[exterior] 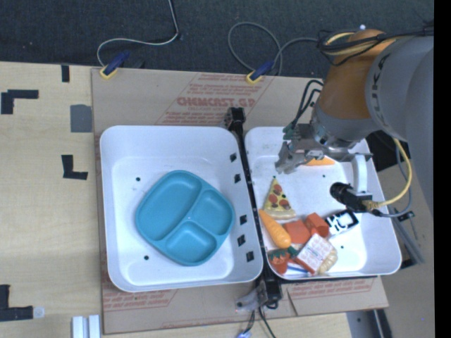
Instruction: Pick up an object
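Here the gripper (291,157) hangs low in the right bin (384,259), just above the pizza slice (278,197); whether it is spread I cannot tell. The slice's tip points toward the gripper, its long axis running down to the carrot (275,229). Bare floor lies right of the slice.

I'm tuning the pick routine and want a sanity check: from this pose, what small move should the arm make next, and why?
Probably a short shift toward the near side of the right bin, then down. The tool sits over bare floor at the bin's far end, with nothing visible between its tips, while the pizza slice, carrot and red blocks lie nearer the camera.
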You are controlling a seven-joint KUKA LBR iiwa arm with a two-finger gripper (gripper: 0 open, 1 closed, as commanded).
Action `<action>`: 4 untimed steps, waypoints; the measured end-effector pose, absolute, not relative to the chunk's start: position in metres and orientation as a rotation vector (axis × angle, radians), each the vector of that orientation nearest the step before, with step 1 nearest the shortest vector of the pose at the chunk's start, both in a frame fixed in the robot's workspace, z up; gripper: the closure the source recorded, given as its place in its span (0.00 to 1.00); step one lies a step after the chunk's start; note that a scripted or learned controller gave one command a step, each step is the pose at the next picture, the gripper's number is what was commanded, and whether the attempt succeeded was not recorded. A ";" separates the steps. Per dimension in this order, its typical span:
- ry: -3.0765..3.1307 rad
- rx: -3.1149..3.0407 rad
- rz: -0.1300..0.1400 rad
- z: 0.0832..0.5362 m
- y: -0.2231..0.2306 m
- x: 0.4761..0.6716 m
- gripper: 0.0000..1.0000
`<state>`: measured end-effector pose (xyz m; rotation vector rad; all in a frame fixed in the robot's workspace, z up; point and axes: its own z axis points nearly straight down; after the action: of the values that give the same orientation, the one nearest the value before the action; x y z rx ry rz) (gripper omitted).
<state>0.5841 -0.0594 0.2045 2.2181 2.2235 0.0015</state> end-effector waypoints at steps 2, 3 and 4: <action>2.222 2.221 -0.003 0.184 -0.066 0.568 0.00; 2.221 2.219 0.002 0.086 -0.098 0.579 0.00; 2.219 2.219 0.001 0.096 -0.098 0.580 1.00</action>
<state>0.5796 -0.0983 0.0959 2.2188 2.2194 0.0005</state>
